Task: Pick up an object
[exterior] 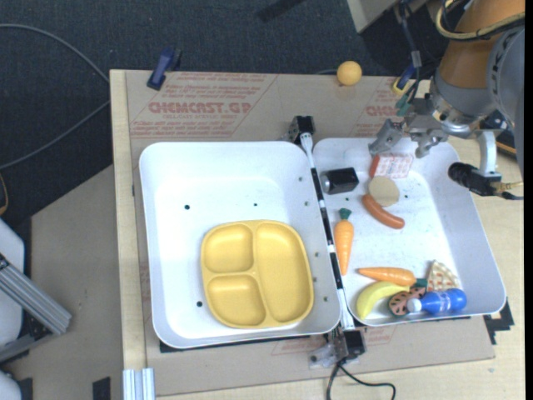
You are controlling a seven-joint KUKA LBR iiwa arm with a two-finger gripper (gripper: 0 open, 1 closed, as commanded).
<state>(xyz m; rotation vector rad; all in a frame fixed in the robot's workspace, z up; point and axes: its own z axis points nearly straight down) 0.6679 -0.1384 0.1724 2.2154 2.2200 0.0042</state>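
My gripper (405, 140) hangs over the far end of the right bin (483, 248), open, its two grey fingers (383, 138) spread wide with nothing between them. Just below it lies a red-and-white checkered packet (391, 167). Nearer the front sit a beige round bun (384, 191), a sausage (383, 212), a black block (340, 179) and a carrot (343, 238). At the bin's front end are a second carrot (386, 275), a banana (375, 297), a cookie (400, 303), a blue bottle (441, 302) and a pizza slice (441, 274).
The left bin (166, 190) holds a yellow divided plate (256, 272). An orange ball (349, 73) and a blue clamp (162, 69) rest on the bench behind the bins. The arm's orange band (487, 11) stands at the top right.
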